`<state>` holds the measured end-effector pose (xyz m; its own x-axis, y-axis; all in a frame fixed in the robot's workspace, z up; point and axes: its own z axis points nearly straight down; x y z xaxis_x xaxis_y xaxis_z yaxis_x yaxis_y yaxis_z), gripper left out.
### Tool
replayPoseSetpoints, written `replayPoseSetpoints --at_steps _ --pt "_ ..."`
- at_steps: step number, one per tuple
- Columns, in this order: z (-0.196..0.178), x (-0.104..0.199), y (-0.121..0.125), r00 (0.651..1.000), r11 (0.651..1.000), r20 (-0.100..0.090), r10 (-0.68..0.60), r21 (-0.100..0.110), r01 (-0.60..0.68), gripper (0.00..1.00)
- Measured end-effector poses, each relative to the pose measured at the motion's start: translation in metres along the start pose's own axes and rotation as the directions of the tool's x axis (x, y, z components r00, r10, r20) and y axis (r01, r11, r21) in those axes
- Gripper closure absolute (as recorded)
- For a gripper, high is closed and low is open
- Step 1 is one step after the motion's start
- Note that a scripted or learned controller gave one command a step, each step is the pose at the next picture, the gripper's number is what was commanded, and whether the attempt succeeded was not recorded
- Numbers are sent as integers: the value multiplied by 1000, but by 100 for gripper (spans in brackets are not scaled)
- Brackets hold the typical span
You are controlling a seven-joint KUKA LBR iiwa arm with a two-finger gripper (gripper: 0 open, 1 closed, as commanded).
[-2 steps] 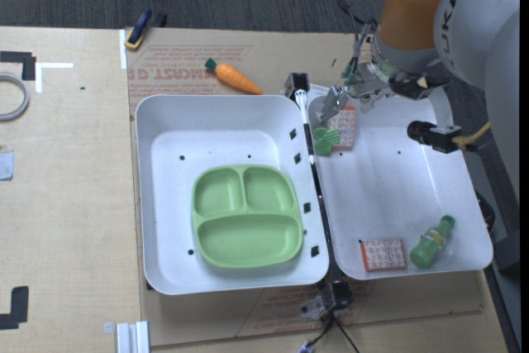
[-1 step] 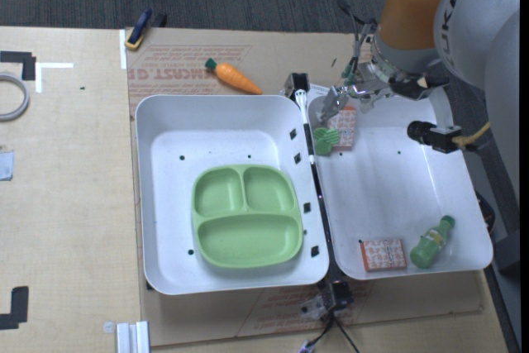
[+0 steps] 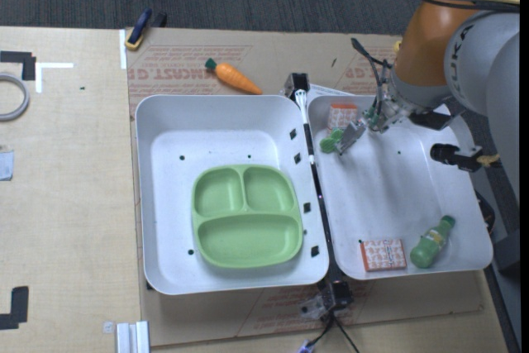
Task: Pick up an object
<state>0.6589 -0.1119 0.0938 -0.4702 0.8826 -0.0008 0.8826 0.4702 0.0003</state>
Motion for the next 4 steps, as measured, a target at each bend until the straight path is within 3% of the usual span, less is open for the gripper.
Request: replayPoseSetpoints --at_steps 1,2,3,4 --pt "-98 49 21 823 823 1 569 0 -569 0" --pt "1 14 7 854 854 1 520 1 -520 0" --pt "-9 14 8 855 855 1 519 0 -519 100" --pt "-166 56 30 761 761 1 649 1 -649 100"
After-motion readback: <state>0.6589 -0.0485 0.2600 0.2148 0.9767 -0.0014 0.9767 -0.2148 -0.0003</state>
